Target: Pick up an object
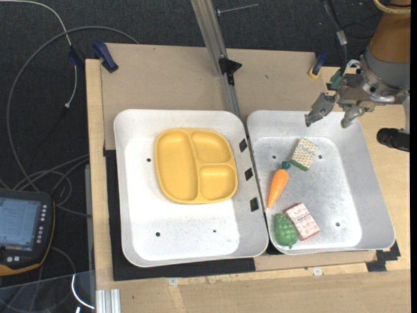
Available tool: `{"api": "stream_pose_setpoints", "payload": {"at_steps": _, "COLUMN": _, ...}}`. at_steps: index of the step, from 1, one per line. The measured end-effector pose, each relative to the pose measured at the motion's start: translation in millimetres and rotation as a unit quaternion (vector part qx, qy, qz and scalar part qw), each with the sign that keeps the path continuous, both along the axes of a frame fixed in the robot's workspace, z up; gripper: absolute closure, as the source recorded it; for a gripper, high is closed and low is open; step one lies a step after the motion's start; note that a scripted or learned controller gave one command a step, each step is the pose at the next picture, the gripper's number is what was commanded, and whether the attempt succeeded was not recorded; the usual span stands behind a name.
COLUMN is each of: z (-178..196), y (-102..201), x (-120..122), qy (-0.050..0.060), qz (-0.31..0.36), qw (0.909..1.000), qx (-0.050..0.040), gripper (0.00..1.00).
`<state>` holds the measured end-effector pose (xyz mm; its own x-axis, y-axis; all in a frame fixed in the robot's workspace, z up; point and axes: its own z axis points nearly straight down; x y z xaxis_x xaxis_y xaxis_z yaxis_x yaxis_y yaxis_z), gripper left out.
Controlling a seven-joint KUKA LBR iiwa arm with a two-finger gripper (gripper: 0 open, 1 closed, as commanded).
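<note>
My gripper (335,114) hangs open above the far edge of the right bin (365,175), its two fingers spread apart with nothing between them. Below it in that bin lie a small pale speckled box (305,154), an orange toy carrot (278,184), a red-and-white box (303,221) and a green knobbly toy (284,230). The speckled box is the closest of these to the gripper, a little toward the front and left of it.
The left bin (137,194) holds a yellow divided plate (195,165). A metal post (212,31) rises from the seam between the bins at the back. Blue clamps (104,56) grip the bench's far edge. A handheld pendant (23,230) lies at the lower left.
</note>
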<state>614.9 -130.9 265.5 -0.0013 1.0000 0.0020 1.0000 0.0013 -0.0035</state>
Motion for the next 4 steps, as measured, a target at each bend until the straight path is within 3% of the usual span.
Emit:
{"api": "stream_pose_setpoints", "payload": {"at_steps": 1, "z": 0.0, "y": 0.0, "x": 0.0, "qy": 0.0, "qz": 0.0, "qw": 1.0, "qx": -0.0001, "gripper": 0.0}}
{"api": "stream_pose_setpoints", "payload": {"at_steps": 4, "z": -160.1, "y": 18.6, "x": 3.5, "qy": 0.001, "qz": 0.0, "qw": 1.0, "qx": -0.0002, "gripper": 0.0}}
